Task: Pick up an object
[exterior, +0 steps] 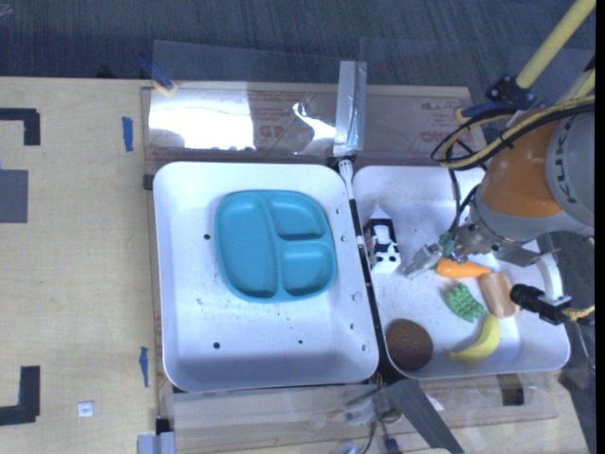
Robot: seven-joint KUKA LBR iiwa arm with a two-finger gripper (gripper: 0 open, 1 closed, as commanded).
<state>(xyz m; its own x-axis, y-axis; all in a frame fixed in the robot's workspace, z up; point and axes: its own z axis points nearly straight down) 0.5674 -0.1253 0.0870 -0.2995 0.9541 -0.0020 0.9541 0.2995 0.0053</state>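
The right bin (416, 185) holds several small objects. An orange carrot (465, 270) lies near the middle, with a green piece (462, 302) and a tan roll (497, 294) just below it. Along the front are a yellow banana (480, 340) and a brown round fruit (409, 342). By the bin's left wall lies a black and white toy (381, 242). My gripper (422, 261) hangs low over the bin floor, just left of the carrot's tip and right of the toy. Nothing is seen held in it.
The left bin (180, 253) carries a blue divided plate (276, 244). The grey arm with its orange band (523, 180) comes in over the right bin's far right side. A clear plastic sheet (246, 116) lies behind the bins, and cables (473, 140) loop near the arm.
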